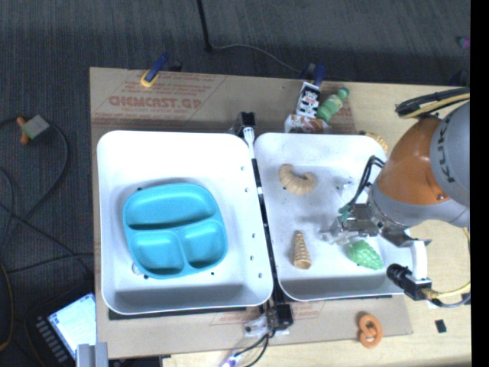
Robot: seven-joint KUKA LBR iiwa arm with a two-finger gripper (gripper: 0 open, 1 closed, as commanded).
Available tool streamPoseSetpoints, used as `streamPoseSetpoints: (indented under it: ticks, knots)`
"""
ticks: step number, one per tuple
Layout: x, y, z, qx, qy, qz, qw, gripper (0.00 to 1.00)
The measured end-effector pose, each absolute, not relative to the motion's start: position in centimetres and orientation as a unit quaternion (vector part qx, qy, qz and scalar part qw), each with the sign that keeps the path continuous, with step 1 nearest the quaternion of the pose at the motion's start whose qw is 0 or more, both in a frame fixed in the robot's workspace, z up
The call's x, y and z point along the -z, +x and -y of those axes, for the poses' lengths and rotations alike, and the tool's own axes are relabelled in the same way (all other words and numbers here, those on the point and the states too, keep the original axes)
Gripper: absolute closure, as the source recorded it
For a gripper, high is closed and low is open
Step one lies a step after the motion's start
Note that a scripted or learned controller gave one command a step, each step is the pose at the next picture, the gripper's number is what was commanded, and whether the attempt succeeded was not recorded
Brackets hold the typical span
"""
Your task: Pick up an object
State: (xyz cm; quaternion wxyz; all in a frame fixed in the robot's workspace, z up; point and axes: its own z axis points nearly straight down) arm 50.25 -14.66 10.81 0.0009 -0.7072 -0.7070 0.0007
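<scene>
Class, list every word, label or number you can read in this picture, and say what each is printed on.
"CHEMCAST GP", red print on the brown board under the bins.
"KU", partly cut off, on the arm beside its orange band.
The label on the small bottle behind the right bin: too blurred to read.

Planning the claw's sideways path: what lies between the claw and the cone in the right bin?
In the camera view, only bare white bin floor lies between the claw and the cone. The green toy sits on the claw's other side.
</scene>
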Motion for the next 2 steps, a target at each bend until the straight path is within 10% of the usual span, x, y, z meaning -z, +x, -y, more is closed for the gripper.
streamPoseSetpoints:
  ticks: [1,2]
  knots:
    - [-10.8,50.24,14.65,-0.0008,-0.707,0.707,0.001,0.0]
    - [-11.75,50.26,14.65,-0.001,-0.707,0.707,0.001,1.0]
